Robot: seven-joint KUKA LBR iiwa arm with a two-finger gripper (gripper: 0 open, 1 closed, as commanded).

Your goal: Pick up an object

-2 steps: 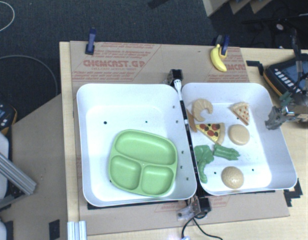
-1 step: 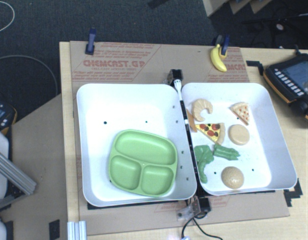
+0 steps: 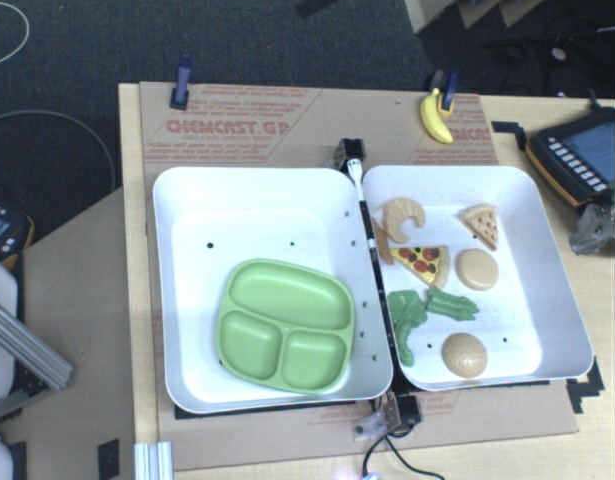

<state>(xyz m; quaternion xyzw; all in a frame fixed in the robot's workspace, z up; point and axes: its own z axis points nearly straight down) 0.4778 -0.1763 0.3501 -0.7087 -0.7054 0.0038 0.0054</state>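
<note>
Toy food sits in the right bin (image 3: 547, 268); nothing lifted yet. Taking the pizza slice (image 3: 420, 261) as landmark: croissant (image 3: 400, 216) just above it, touching or nearly so; cracker wedge (image 3: 481, 225) up and to its right, apart; pale round bun (image 3: 477, 269) just right of it; green leafy piece (image 3: 419, 313) right below it, touching at the lower edge as far as I can tell; brown round roll (image 3: 464, 354) further down-right. Left bin (image 3: 177, 268) holds a green divided tray (image 3: 285, 324), well left of the pizza.

Handling guess: all look like light, stiff plastic play food, smooth and likely slippery. The buns are domed, so fingers may slide off; take them across the widest middle. The pizza lies flat and thin, hard to get under; pinch across its narrow sides. The croissant's thick centre looks the easiest hold. The leafy piece may be soft and floppy.

Arm pose and claw state: cannot tell from this view, so no hold on anything can be claimed. A banana (image 3: 436, 118) lies on the board above the bin, far up from the pizza.
</note>
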